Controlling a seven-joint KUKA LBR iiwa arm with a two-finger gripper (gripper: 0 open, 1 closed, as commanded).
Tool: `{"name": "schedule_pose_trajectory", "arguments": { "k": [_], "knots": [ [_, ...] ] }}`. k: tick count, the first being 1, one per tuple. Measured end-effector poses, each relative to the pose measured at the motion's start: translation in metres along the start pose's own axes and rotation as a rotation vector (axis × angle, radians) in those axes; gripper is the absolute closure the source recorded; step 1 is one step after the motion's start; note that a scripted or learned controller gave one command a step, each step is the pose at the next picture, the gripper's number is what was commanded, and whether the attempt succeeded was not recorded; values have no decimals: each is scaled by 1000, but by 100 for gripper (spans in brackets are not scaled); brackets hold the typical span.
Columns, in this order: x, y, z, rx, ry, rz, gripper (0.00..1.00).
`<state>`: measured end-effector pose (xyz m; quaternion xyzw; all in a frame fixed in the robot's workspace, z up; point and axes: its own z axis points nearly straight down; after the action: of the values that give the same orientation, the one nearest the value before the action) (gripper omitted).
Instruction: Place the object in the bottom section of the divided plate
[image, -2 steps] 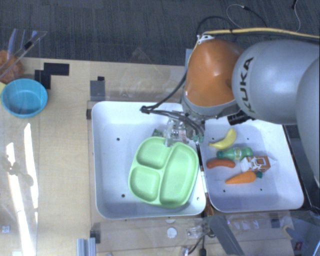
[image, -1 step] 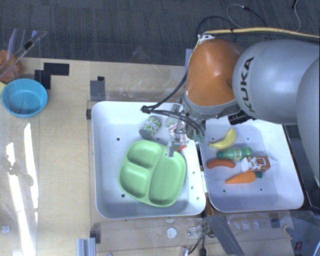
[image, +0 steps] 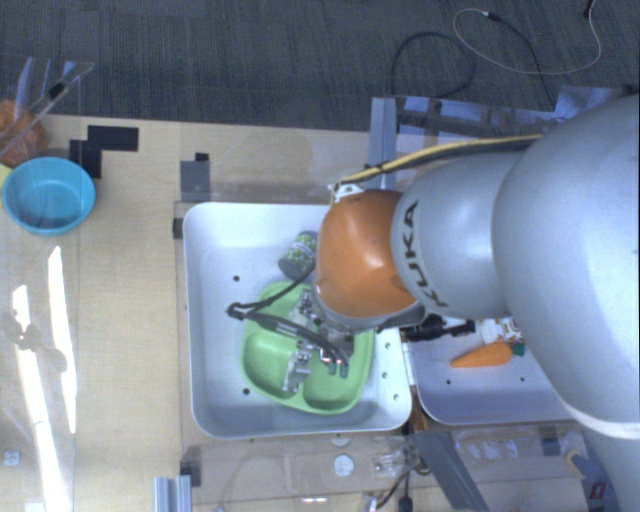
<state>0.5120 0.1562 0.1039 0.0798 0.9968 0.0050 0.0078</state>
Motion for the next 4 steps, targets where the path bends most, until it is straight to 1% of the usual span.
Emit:
{"name": "schedule_pose_trajectory", "arguments": {
  "k": [1, 2, 3, 4],
  "knots": [
    [-3, 2, -12, -6, -8, 0, 100],
    [-12, -96, -100, 8, 2, 292, 100],
    [7, -33, -58, 7, 9, -45, 100],
    [8, -76, -115, 7, 5, 10, 100]
  ]
}}
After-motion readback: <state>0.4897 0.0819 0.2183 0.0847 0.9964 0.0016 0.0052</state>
